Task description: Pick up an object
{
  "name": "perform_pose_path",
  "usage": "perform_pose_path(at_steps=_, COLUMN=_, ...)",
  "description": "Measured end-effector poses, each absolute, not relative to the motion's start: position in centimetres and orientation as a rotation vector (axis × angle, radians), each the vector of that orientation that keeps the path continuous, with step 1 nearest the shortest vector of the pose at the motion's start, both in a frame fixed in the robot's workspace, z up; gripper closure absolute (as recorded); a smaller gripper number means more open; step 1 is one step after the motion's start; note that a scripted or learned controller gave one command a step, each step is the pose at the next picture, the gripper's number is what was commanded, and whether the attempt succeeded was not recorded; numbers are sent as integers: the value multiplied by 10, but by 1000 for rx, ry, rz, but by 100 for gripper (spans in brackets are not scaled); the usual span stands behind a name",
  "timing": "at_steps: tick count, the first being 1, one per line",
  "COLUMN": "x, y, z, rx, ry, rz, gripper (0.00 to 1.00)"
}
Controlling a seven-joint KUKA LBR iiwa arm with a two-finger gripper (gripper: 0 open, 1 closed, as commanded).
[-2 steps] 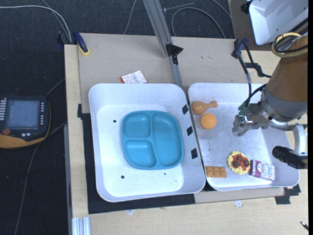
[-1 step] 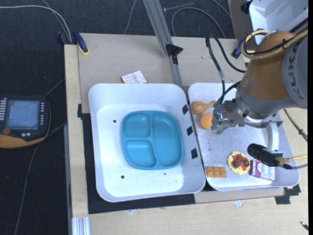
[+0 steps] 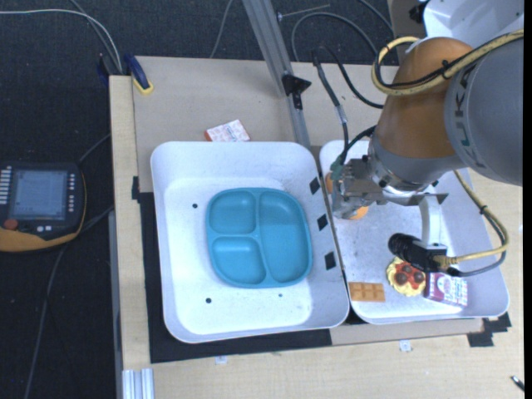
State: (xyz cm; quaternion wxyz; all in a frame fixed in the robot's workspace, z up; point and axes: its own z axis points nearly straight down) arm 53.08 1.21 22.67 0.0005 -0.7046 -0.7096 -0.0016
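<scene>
Here the gripper (image 3: 356, 196) hangs low over the near-left part of the right bin (image 3: 490, 293), right above a small orange object (image 3: 357, 213) lying on the bin floor; whether it is spread or pinching cannot be told.

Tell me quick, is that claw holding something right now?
Claw: low in the right white bin, over a small orange object; open, shut or holding cannot be told.
</scene>
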Motion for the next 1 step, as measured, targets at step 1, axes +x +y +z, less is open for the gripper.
perform_pose_path(at_steps=1, x=540, y=68, z=236, rx=-2212, ry=-2229, rz=-5, gripper=100)
